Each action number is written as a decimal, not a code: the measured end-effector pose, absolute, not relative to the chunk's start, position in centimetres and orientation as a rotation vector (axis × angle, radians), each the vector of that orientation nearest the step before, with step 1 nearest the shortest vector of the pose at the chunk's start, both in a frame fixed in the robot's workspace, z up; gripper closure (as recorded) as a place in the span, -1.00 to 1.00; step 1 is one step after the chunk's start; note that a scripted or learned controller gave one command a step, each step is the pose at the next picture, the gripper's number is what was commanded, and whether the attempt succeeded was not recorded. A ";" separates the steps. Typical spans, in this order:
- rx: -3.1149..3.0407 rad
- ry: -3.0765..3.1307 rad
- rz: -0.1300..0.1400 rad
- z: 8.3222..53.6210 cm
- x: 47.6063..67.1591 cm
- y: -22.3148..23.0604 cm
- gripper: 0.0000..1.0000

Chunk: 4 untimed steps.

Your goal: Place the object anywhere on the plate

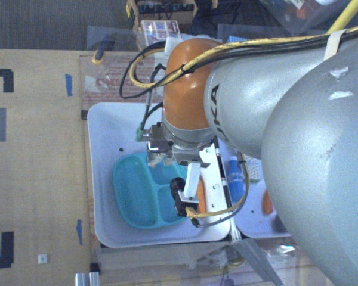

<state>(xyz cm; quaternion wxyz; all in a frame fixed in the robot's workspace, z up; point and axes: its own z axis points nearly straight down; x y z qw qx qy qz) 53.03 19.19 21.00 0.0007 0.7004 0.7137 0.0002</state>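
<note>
Arm: one grey arm (286, 100) with one orange band (188, 88) reaches in from the view's right, its wrist over the far right part of the plate.
Jaws: tucked under the wrist; I cannot tell whether they are apart, together or clamped on anything.
Bins: two. The white bin on the view's left (104, 130) shows most of its floor; the white bin on the view's right (253, 219) shows just a small patch under the arm.
Plate: one teal divided plate (134, 189), three compartments, flat in the near half of the left bin.
Object: which thing is meant cannot be told. One blue cylinder-like thing (234, 180) lies by the seam between the bins, off the plate. One small orange thing (267, 202) lies in the right bin, well apart from the plate.
Orange sliver: one (201, 190), beside the plate's right edge, mostly hidden by the wrist parts.
Counter: one pale wooden counter (36, 177).
Tape: two blue strips (68, 85) on the counter, beside the left bin.
Box: one open cardboard box (161, 5) beyond the bins.
</note>
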 end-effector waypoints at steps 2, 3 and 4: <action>2.551 1.837 -0.007 18.0 56.5 15.1 1.00; 2.735 1.550 -0.008 13.4 56.1 21.6 1.00; 2.969 1.032 -0.010 15.6 50.5 22.6 1.00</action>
